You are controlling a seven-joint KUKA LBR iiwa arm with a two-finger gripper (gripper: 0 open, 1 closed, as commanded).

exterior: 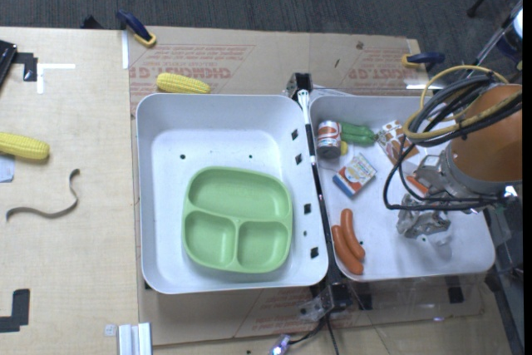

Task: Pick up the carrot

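You are looking down on the bench (pixel 66 262), where two white bins are sitting side by side on a sheet of cardboard (pixel 274 62). The left bin (pixel 158 204) is holding a green divided plate (pixel 238 219) with three compartments. In the right bin (pixel 474 258), the arm (pixel 490 141) is reaching in from the right edge, its orange band showing above a loop of black and yellow cables, and the pincer (pixel 422 222) is hanging low over the bin's floor toward the right side. You cannot tell how far apart it is standing or whether it has hold of anything, since the metal parts are blurring together. The carrot (pixel 347 241) is lying by the left wall of the right bin, near the front left corner, lengthwise along that wall and well apart from the pincer; it is looking like two orange pieces, one just beside the other. Toward the back of the same bin, a small can (pixel 329 138) is lying beside a green vegetable (pixel 358 133), with a small red, white and blue box (pixel 356 174) just in front of them. One corn cob (pixel 182 83) is resting on the cardboard behind the left bin, and another (pixel 23 146) is lying at the bench's left edge, with a dark curved strip (pixel 50 204) in front of it.
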